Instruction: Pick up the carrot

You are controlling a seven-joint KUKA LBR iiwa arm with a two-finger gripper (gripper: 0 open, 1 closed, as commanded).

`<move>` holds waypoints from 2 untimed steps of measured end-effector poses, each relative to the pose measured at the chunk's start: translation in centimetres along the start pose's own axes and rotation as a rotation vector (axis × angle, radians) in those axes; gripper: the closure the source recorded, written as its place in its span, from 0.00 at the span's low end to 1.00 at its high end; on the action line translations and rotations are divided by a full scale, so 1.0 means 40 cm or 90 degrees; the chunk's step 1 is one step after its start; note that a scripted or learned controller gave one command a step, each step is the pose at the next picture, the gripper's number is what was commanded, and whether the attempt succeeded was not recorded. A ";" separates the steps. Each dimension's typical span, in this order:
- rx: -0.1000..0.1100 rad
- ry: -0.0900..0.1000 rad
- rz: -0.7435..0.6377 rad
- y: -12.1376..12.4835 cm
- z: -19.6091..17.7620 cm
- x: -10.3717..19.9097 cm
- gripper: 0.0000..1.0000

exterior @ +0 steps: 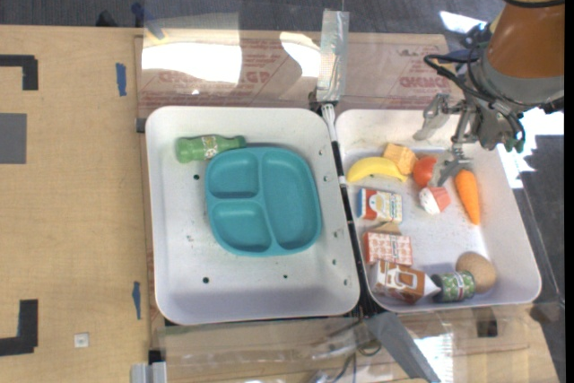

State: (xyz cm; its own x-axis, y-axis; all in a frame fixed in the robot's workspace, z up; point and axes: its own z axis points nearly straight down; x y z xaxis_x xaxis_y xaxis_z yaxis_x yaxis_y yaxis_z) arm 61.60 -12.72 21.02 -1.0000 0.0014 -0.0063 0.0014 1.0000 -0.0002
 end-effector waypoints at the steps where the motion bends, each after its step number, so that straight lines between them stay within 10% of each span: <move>1: -0.001 0.007 0.030 -0.124 0.208 0.084 0.00; 2: 0.001 -0.002 0.055 -0.163 0.286 0.104 0.00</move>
State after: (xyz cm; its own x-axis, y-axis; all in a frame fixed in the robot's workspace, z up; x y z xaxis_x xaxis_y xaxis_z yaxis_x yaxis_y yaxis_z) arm 57.50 -19.24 9.58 -0.9962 0.0870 -0.0091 0.0870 0.9962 -0.0006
